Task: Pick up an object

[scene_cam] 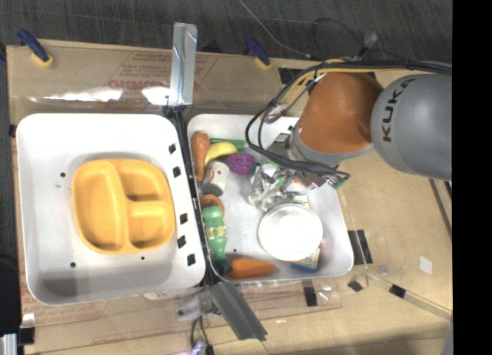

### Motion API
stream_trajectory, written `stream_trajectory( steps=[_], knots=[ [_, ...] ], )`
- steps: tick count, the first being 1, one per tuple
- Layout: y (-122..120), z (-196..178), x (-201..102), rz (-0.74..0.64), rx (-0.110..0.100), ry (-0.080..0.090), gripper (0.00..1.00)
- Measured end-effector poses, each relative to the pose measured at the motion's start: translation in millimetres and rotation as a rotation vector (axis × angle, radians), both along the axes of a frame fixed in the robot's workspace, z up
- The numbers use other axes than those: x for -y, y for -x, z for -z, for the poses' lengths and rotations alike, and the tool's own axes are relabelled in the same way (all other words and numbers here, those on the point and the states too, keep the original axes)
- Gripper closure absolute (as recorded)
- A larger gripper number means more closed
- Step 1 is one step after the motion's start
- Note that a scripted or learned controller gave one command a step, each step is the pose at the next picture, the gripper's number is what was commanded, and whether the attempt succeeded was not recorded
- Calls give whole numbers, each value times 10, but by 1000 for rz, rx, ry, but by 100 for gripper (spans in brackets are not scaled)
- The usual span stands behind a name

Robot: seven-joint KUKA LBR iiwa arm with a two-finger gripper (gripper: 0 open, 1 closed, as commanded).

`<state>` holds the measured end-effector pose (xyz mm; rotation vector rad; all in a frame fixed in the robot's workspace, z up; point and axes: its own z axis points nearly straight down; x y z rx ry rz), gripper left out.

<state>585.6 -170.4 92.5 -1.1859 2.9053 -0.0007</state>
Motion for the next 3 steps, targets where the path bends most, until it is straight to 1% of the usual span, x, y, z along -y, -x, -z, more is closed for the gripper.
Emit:
stream_trajectory(
  steps=[1, 2, 3],
  knots=[
    [1, 0, 4, 1, 0, 0, 0],
    [73, 11, -350, 219, -6, -1, 0],
    [407, 8, -711, 538, -5, -1, 0]
  ],
)
